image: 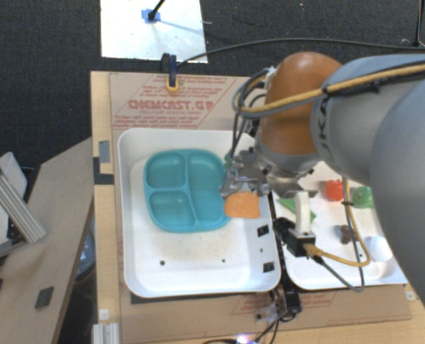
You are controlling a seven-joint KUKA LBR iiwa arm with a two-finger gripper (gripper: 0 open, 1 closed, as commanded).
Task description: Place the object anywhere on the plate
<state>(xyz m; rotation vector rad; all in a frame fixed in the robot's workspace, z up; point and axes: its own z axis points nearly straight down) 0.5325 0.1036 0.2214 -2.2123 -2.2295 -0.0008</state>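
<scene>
Reading "CHEMCAST GP" on cardboard (170, 106), hand (235, 181) by teal plate (183, 190), orange obj (242, 206)

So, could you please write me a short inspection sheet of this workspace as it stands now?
Surface: two white bins, left bin and right bin, on cardboard.
Job's things: teal divided plate in left bin; orange object at the plate's right edge.
Clutter: red piece, green pieces, small brown item in right bin.
Gripper: gripper just above the orange object; grasp unclear.
Cables: yellow cable across right bin.
Surroundings: white sheet on dark floor.
</scene>
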